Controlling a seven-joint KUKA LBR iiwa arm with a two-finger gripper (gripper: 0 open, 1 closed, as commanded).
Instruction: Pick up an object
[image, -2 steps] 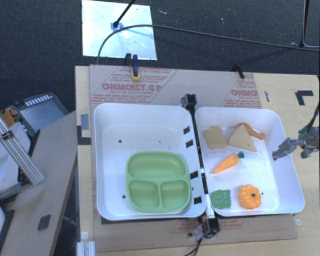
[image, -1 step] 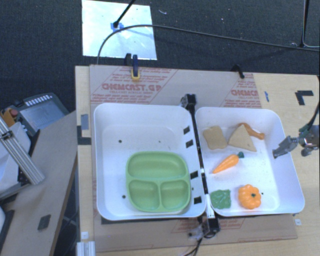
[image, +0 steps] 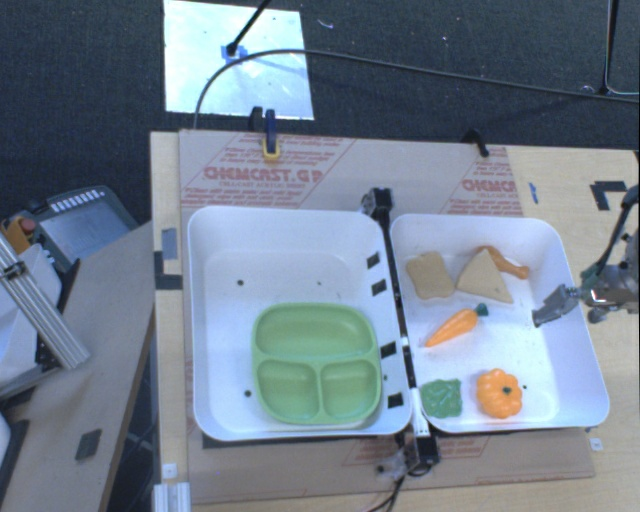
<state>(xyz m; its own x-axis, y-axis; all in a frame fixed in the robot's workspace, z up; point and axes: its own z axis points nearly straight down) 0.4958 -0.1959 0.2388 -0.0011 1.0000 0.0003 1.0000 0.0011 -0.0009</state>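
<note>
End effector at the right bin's outer rim, grip state impossible to tell.
The carrot (image: 453, 327) lay to the left of the end effector (image: 553, 306), long axis tilted up toward it.

The clear protective sheet (image: 345, 170) lying under the two bins on the worktop carries red printed lettering. At its upper left it reads "CHEMCAST GP", with smaller lines above and below too fine to make out. The same mark repeats at upper right, partly cut off.
</note>
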